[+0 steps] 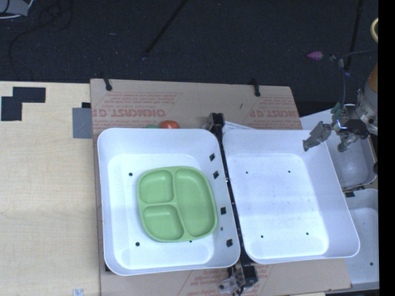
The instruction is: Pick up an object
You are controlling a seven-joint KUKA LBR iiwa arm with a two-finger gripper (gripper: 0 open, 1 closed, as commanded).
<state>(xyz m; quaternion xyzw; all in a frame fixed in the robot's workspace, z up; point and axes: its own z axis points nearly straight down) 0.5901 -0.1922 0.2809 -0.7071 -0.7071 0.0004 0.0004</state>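
Camera view. The only candidate for picking is the green plate (177,203), lying flat in the left bin (117,159), a little toward five o'clock of that bin's centre. The arm's jaws (333,134) hang at the far right, above the two o'clock corner of the right bin (290,190), well apart from the plate; whether they are apart or together I cannot tell, as the metal parts there are small and jumbled against the background.

The likely trouble comes from the plate's shape. It is a shallow, rounded-square dish of smooth, slightly glossy plastic, divided into three compartments by low ridges, and it sits flush on the bin floor. A descent onto the middle of a compartment would probably meet only flat surface with nothing to pinch. The outer rim or a divider ridge looks like the sole purchase, and on slick plastic the dish could slip out or tip as it lifts. The plate's right edge lies near the bin wall at three o'clock, where the black clips (216,175) of the divider sit, so a grasp there risks striking the wall.

Both bins are matte white with sloped walls and rounded corners, resting on printed brown cardboard (185,103) on the pale wooden desk (43,184). A small red-orange object (169,125) sits behind the left bin at twelve o'clock, half hidden.
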